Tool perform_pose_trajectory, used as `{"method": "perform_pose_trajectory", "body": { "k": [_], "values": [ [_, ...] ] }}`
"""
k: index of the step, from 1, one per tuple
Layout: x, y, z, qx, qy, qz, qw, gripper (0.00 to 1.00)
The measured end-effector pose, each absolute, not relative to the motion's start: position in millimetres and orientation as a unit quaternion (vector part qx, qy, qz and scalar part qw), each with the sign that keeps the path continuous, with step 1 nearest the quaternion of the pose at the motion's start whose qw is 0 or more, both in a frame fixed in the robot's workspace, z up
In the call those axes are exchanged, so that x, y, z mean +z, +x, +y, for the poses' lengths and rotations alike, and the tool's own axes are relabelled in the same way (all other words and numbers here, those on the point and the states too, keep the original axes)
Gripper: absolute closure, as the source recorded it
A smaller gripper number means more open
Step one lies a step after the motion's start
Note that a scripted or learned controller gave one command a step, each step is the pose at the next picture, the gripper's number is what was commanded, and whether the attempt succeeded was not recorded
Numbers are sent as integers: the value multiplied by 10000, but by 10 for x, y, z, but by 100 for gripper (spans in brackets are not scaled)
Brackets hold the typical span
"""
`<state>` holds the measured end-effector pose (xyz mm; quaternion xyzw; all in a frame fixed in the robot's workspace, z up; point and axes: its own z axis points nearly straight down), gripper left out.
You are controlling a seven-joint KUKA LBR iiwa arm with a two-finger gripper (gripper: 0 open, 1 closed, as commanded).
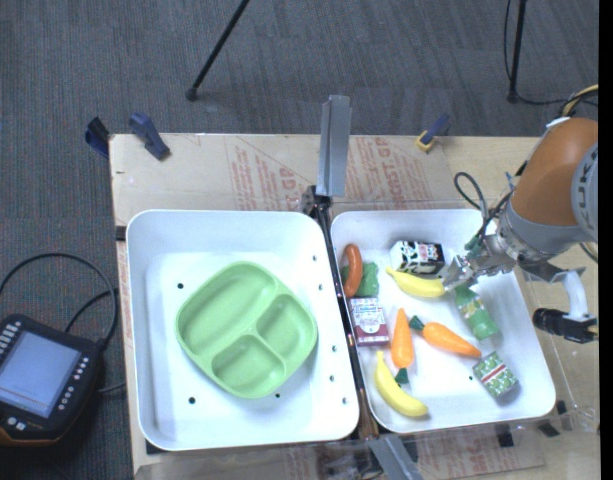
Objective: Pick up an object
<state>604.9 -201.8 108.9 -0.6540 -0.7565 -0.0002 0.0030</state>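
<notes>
One camera looks down from above the bench (236, 168) at a slant, far enough back to take in both white bins side by side. The left bin (151, 268) sits toward the middle of the frame and the right bin (531, 368) reaches toward the right side. Dark carpet (86, 48) fills the top of the frame beyond the bench, so the camera faces away from the near edge. The arm (556, 188) enters from the right. A handheld control screen (36, 373) lies at lower left.
</notes>
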Motion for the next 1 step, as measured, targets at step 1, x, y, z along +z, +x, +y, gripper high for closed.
{"method": "perform_pose_trajectory", "body": {
  "k": [1],
  "values": [
    [1988, 6243, -1538, 4, -6406, -7679, 9, 100]
  ]
}}
